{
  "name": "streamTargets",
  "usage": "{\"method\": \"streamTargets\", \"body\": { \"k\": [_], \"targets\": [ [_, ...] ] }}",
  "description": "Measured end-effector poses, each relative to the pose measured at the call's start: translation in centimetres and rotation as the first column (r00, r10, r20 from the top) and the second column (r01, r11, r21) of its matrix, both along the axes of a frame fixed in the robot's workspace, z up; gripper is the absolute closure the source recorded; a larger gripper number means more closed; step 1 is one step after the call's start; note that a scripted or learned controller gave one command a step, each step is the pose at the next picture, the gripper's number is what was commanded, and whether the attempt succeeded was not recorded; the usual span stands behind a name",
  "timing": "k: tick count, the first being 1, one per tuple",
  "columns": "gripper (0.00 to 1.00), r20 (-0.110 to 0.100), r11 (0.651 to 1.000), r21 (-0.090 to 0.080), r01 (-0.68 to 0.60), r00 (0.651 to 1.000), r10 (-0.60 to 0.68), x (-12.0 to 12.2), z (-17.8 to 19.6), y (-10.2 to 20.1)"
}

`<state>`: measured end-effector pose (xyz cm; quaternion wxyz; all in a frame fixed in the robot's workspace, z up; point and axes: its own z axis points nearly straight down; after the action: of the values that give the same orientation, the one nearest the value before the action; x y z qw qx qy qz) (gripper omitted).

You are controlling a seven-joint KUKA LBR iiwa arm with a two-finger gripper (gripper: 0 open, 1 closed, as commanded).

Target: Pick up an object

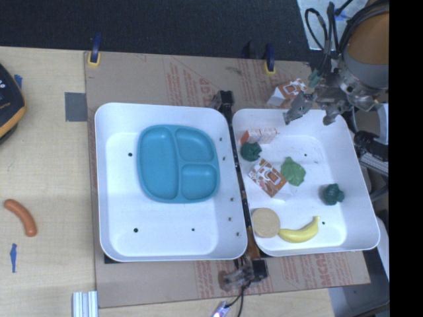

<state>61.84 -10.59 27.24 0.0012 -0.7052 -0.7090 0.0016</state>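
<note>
My gripper (309,116) hangs over the far edge of the right bin (357,177), open, with nothing between its fingers. Below it in that bin lie a white and red packet (259,136), a dark green piece (250,151), an orange and white snack packet (267,177), a light green piece (293,171), a dark teal piece (332,193), a round tan biscuit (266,222) and a yellow banana (299,232). All of them rest on the bin floor, apart from the gripper.
The left bin (112,177) holds a blue divided plate (177,162). Another snack packet (289,91) lies outside the right bin's far rim, just left of the gripper. A sausage (21,216) and a yellow and black device (8,104) sit on the bench at far left.
</note>
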Motion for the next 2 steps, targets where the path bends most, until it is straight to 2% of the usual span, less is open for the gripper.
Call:
{"method": "streamTargets", "body": {
  "k": [1,2],
  "targets": [
    [0.00,-0.004,1.000,0.000,0.001,1.000,-0.001,-1.3,-17.2,-4.2],
    [0.00,-0.001,1.000,0.000,0.000,1.000,0.000,-4.9,-18.1,0.0]
  ]
}}
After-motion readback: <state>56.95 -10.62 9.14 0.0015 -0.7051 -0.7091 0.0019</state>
